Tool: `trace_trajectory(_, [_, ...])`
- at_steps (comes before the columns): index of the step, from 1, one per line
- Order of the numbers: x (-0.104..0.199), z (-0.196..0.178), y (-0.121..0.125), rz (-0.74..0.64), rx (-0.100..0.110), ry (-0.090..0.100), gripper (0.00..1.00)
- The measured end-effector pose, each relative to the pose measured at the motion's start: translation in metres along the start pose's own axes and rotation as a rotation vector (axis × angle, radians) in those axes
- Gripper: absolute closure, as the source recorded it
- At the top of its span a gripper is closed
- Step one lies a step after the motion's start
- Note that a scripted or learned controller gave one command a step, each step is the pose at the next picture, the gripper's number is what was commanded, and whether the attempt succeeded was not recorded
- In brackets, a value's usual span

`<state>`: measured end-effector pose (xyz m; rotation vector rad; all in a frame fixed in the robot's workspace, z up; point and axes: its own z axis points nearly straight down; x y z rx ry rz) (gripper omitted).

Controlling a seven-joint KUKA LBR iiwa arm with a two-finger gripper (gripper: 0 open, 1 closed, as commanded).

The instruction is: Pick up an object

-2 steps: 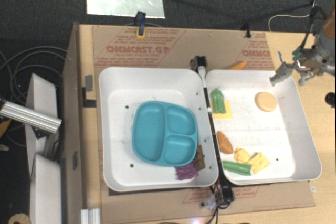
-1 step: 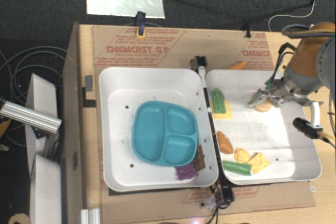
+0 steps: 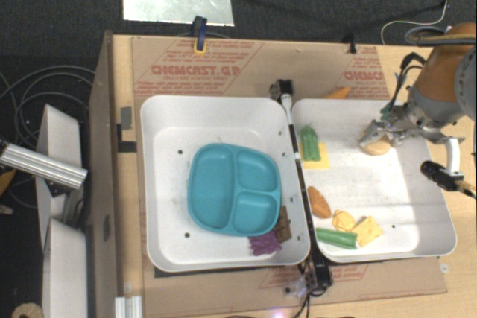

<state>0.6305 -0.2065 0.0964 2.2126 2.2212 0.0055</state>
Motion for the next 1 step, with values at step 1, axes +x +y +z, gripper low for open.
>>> trace_trajectory(1, [0.0960,-0.0459,0.0016,-0.009,0.001,0.005,1.00])
